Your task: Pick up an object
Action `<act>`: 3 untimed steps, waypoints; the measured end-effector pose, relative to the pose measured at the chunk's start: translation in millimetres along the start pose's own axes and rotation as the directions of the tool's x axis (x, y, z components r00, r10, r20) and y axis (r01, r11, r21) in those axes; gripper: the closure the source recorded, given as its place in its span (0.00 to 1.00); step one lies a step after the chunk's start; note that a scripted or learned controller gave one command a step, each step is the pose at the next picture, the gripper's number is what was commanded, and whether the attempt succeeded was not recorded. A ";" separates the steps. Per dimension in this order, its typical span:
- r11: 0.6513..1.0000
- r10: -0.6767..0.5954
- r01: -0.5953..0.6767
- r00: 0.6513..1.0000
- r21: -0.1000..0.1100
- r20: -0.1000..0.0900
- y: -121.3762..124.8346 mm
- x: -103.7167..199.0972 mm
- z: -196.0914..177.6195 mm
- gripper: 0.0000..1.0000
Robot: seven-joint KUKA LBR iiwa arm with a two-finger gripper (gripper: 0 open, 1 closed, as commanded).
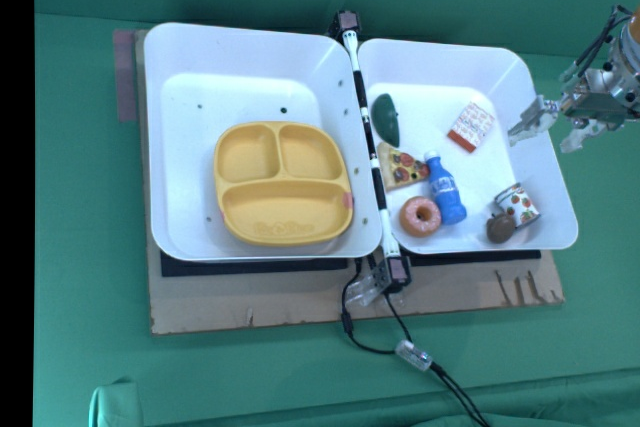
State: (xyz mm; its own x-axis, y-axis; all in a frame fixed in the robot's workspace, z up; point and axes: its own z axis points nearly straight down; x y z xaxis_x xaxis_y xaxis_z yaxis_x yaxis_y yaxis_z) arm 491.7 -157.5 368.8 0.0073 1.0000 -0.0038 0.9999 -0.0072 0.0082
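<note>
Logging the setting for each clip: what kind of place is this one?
Most likely a robot lab test bench, not a real kitchen: green cloth backdrop, two white bins on cardboard, toy food such as a donut and pizza slice, and an arm's pincer over the right bin's edge.

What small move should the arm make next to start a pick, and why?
Probably move left and down toward the small box. The gripper is open and holds nothing, at the right bin's right rim, and the box lies nearest it, apart from the blue bottle, donut and can.
</note>
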 end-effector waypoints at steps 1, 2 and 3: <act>1.000 0.002 -0.002 1.000 -0.005 0.005 -2.5 -5.3 158.0 0.00; 1.000 -0.001 0.001 1.000 -0.014 0.003 70.1 36.4 181.0 0.00; 1.000 -0.003 0.003 1.000 -0.007 0.003 164.6 37.4 183.1 0.00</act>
State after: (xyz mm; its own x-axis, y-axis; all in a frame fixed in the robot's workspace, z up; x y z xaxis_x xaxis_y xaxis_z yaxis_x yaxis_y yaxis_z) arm 658.0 -122.0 186.9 0.0047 1.0000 -0.0066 0.9999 -0.0046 0.0152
